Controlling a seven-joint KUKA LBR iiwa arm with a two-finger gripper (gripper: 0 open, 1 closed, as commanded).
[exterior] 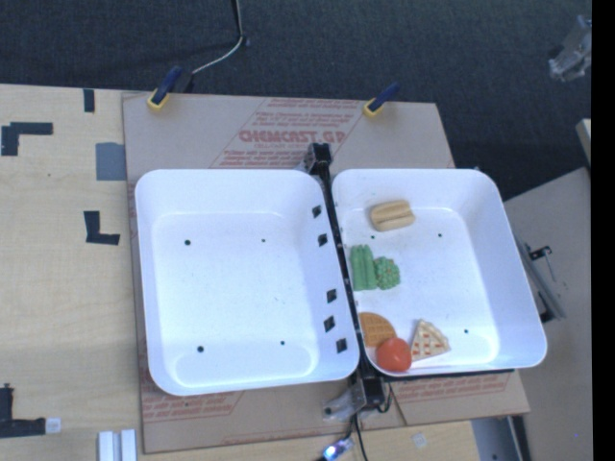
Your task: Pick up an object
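**Hand parked far off, five toy foods waiting in right bin**

Hand (571, 54) is showing as a blurred pale-grey shape at the top right edge, well apart from both bins and hovering over dark floor. It is too smeared to read, so I cannot tell whether it is open or closed, and nothing is visibly hanging from it.

All the pick candidates are sitting in the right bin (480, 257). The roll (391, 215) is lying alone near the far side with bare floor all round it. The green piece (372, 269) is lying near the dividing wall. The orange disc (373, 327), red ball (392, 355) and wedge (430, 340) are crowding together at the near left corner, with the ball touching the disc and just beside the wedge.

All of them are looking like light toy food, probably stiff plastic and a bit slick. The roll is looking like the easiest take: grip across its short width, coming straight down. The ball is likely rolling away if nudged. The corner cluster is leaving little room by the wall.

The left bin (231, 286) is sitting beside the right one, their rims touching. Both are resting on a board (288, 133) on the desk (58, 286).
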